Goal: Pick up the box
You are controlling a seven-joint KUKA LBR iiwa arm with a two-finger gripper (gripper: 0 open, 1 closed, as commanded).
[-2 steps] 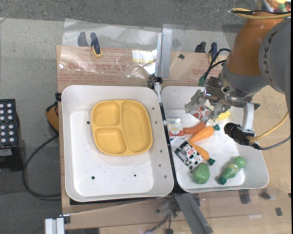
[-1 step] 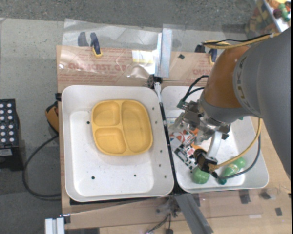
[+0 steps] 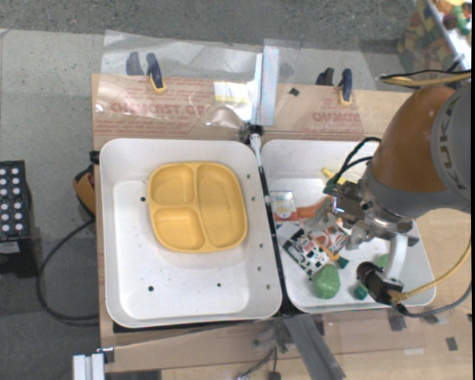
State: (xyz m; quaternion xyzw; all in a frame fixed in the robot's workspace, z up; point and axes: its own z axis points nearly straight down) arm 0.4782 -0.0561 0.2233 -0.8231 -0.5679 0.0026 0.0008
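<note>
Robot arm, grey with an orange band, reaches from three o'clock over the right shallow white bin (image 3: 294, 158), its two-finger gripper (image 3: 338, 229) low among clutter; whether it is apart or together cannot be told. Just at its seven o'clock lies the small black-and-white printed box (image 3: 307, 249), with a green rounded object (image 3: 327, 283) at the box's five o'clock. A yellow three-compartment plastic tray (image 3: 198, 206) sits in the left white bin (image 3: 127, 283).
</note>
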